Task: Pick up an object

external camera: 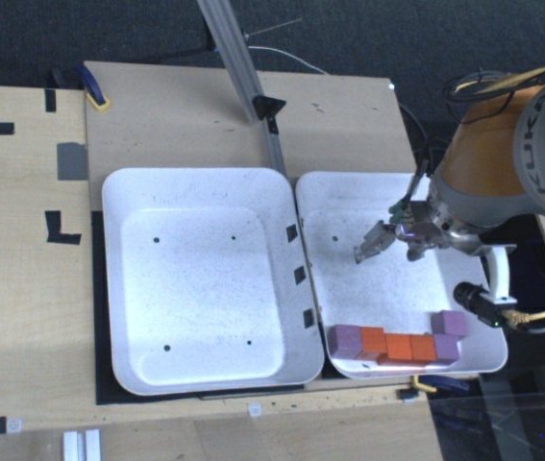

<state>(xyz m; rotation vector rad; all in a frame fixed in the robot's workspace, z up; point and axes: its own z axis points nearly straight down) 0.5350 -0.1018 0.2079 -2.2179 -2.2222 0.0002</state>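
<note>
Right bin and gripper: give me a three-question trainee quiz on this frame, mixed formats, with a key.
1. True or false: the blocks lie in a row along the near edge of the right bin.
2. Which two colours are the blocks?
A. purple and orange
B. green and yellow
C. blue and white
3. Fill in: the gripper hangs over the bare middle of the ____ bin, apart from the blocks.

Key:
1. True
2. A
3. right; it carries nothing, and no blocks lie in the left bin.
</note>
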